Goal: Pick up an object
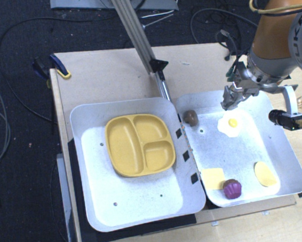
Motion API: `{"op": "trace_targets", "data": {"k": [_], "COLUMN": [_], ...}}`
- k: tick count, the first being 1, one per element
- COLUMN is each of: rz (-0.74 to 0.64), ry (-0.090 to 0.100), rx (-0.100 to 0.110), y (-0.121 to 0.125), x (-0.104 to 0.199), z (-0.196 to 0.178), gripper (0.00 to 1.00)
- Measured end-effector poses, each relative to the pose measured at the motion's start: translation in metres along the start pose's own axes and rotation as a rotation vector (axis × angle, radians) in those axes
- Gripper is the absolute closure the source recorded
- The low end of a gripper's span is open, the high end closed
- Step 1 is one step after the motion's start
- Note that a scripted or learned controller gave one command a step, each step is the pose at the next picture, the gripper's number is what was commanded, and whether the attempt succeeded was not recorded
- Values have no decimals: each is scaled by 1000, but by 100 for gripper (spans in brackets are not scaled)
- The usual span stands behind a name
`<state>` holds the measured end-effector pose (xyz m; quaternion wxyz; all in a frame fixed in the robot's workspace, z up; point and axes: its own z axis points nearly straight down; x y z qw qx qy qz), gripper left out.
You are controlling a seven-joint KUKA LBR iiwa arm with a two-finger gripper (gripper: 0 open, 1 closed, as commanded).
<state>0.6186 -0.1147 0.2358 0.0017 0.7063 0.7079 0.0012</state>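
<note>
A robotics lab: left of the arm's fingers, a plywood bench [109,76] bears two white bins [91,167] (toy food inside), with cables [11,62] trailing over dark carpet.

A toy fried egg [231,125] is lying flat near the back of the right bin [288,154]. A brown rounded piece [190,118] is sitting at that bin's back left corner. A yellow square slice [213,178], a purple ridged piece [232,188] and a yellow oval [264,173] are resting along its front.

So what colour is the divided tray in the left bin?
Yellow. The divided tray shows best in the camera view, lying in the left bin.
</note>
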Motion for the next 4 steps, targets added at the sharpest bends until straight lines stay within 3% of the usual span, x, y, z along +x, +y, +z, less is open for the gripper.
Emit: {"op": "trace_targets", "data": {"k": [4], "rz": [-6], "ry": [2], "rx": [7], "y": [-76], "x": [213], "z": [-17], "gripper": [100]}}
